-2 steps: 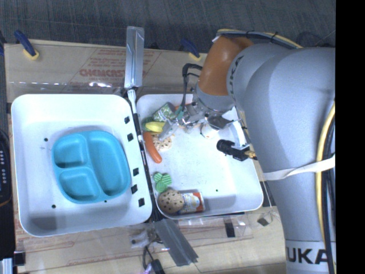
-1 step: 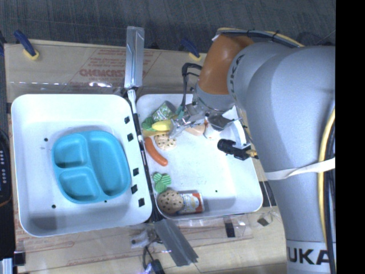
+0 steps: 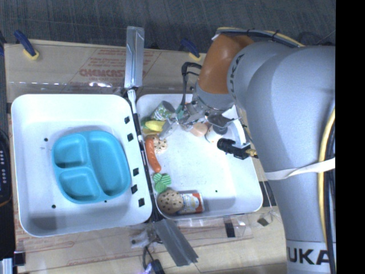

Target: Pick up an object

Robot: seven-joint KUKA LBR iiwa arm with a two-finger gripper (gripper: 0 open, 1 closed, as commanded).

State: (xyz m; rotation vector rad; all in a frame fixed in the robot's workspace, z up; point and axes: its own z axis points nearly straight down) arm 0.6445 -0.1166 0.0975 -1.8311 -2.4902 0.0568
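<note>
Camera view: arm point(image 3: 285, 136) comes in from the right of the frame, its big grey body covering the right side of the right bin point(image 3: 228, 193). Orange band point(image 3: 219, 67) sits at upper centre, wrist bent down and left into the bin's upper part. Pincer point(image 3: 191, 117) is low over the clutter at the bin's top edge, tip pointing toward the frame's left. Can't tell how far open it is or whether it has hold of anything; the wrist hides the tips.

Right bin contents, along its left wall from top to bottom: yellow banana-like piece point(image 3: 153, 125), orange carrot-like piece point(image 3: 151, 154), green ridged piece point(image 3: 162, 181), cookie-like round piece point(image 3: 169, 201) touching a small can point(image 3: 191, 202) lying on its side at the bottom edge. A crumpled silvery item point(image 3: 165, 111) and a pale peach item point(image 3: 199, 129) lie just beside the pincer. A black part point(image 3: 231, 147) of the arm sticks out just right of centre.

Left bin point(image 3: 34, 210) holds a blue compartment tray point(image 3: 90, 165), centre left. Both bins rest on a cardboard-covered tabletop point(image 3: 68, 61).
</note>
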